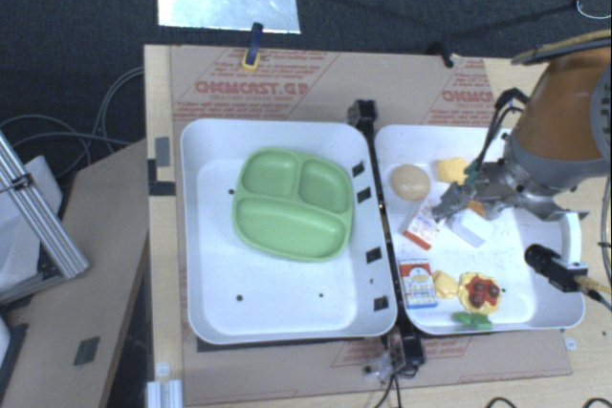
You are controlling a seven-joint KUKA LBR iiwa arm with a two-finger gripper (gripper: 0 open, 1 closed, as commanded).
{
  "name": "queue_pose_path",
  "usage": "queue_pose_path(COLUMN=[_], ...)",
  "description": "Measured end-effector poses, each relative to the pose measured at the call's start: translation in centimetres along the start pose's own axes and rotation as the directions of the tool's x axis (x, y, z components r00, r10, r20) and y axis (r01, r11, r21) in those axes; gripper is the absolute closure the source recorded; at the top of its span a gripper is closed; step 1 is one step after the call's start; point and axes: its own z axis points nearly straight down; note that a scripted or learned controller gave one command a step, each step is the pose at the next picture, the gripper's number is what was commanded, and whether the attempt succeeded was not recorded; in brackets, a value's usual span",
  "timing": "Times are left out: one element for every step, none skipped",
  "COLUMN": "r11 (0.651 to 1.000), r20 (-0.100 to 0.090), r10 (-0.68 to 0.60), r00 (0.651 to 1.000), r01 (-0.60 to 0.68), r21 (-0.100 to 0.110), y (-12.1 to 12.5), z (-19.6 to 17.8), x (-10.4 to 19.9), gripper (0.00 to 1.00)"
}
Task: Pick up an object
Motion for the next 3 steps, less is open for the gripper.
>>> queue_pose_path(r11=[1.000,1.000,1.000], r20=[0.002,0.001,-0.002], r10=[-0.003,0.000,0.000], r00=[1.000,1.000,1.000], r01=[0.003,0.000,0.000], r21=[-0.014,-0.009,-0.015], y=[0.3,0.7,1.0], z=[-0.7,5.5,10.4], x=[0.0,0.2,0.4], gripper=[0.00,0.00,0.00])
